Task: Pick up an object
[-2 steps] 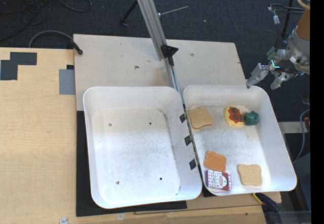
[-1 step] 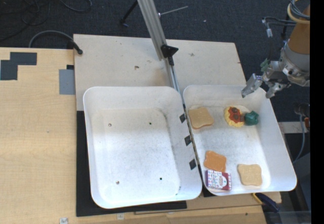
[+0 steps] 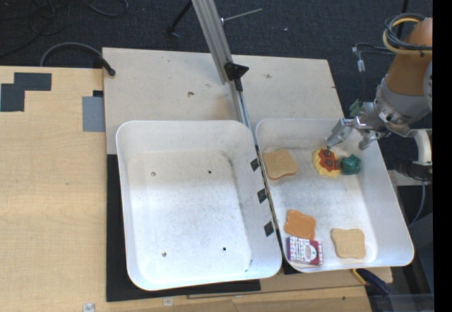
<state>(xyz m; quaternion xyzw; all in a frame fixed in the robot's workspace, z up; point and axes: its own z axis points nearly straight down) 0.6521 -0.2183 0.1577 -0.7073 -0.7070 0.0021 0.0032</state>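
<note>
The right bin (image 3: pixel 395 219) holds several toy foods. A tan bread slice (image 3: pixel 280 164) lies near its left wall. A yellow-and-red piece (image 3: pixel 325 162) sits toward the back, with a small green piece (image 3: pixel 350 164) touching its right side. An orange slice (image 3: pixel 300 223) and a red-and-white packet (image 3: pixel 304 250) lie near the front, beside another tan bread slice (image 3: pixel 349 243). My gripper (image 3: pixel 348 134) hangs over the bin's back right part, just above and right of the yellow-and-red piece. Its fingers stand apart with nothing between them.
The left bin (image 3: pixel 134 162) stands beside the right one, separated by a divider with black clips (image 3: pixel 259 194). A slanted aluminium rail (image 3: pixel 212 28) rises behind the bins. A pale wooden surface (image 3: pixel 49 198) lies to the left.
</note>
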